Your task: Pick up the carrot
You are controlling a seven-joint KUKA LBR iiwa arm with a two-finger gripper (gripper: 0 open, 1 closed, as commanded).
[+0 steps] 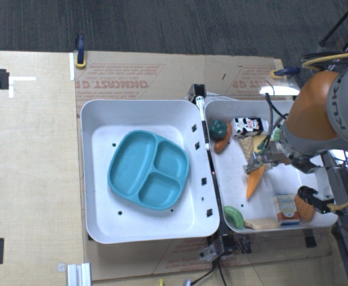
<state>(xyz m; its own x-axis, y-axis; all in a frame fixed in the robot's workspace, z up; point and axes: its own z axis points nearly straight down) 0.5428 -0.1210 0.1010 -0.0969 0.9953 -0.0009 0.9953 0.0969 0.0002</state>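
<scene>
A grey arm with an orange band is reaching in from the right, over the right bin [332, 222] of two white bins sitting side by side on the surface. Its claw [262, 161] is hanging directly over the thick top end of the carrot [254, 182], which is lying in the middle of the right bin.

The carrot's long axis is running nearly straight down the picture, thick end up under the claw, pointed tip aiming toward the bin's near wall and leaning slightly left. So the carrot is extending away from the claw downward, not sideways. The claw appears to be touching or just above the thick end, but whether its fingers are spread or pressed together cannot be told, and a grip cannot be confirmed.

Other items are lying around the carrot: a dark green and orange toy [221, 134] near the top left corner, a black-and-white box [247, 126] beside it, a green item [233, 217] at the bottom left, and a small carton [287, 208] at the bottom right. The left bin [102, 219] is holding a blue divided plate [149, 169], well apart from the carrot.
</scene>
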